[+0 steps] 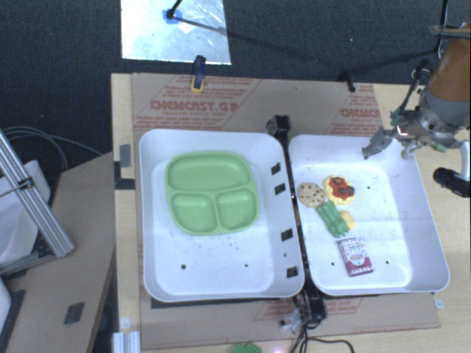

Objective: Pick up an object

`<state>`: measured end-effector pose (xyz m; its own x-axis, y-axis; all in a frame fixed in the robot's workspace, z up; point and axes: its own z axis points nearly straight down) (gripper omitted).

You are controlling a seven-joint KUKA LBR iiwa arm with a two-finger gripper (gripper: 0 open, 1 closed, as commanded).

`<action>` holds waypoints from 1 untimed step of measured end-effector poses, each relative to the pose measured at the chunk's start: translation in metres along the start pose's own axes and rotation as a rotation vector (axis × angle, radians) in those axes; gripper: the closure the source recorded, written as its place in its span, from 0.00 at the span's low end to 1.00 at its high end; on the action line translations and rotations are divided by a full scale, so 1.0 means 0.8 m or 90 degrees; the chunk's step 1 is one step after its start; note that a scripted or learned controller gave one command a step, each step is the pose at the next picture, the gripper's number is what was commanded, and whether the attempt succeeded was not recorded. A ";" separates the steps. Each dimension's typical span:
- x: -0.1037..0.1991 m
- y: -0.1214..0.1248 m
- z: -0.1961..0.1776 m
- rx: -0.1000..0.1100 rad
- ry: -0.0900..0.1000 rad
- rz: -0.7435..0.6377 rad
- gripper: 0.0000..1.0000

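Small objects, five counted, all in the white bin on the view's right, gathered in its left half near the wall shared with the other bin. One round tan cookie with dark specks. One round red-and-yellow piece just beside it, toward the arm. One long green piece below the cookie, long axis slanting from upper left to lower right in the view. One small yellow piece touching the green one's right side, too small to identify. One red packet lying flat and apart from the rest, nearer the front rim, long axis running nearly front to back with a slight tilt; print on it too blurred to read.

One green plate with three compartments, alone in the left bin. Two bins in all, side by side on the bench.

End effector over the far right corner of the right bin, well apart from every object, fingers spread apart with nothing between them. Arm cut off by the view's right edge, orange band partly seen.
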<state>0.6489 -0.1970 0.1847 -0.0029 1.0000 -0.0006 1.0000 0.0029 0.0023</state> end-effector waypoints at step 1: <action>0.065 -0.020 0.130 0.001 0.002 -0.002 0.00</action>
<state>0.6329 -0.1454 0.0807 -0.0062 1.0000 0.0025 1.0000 0.0062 0.0006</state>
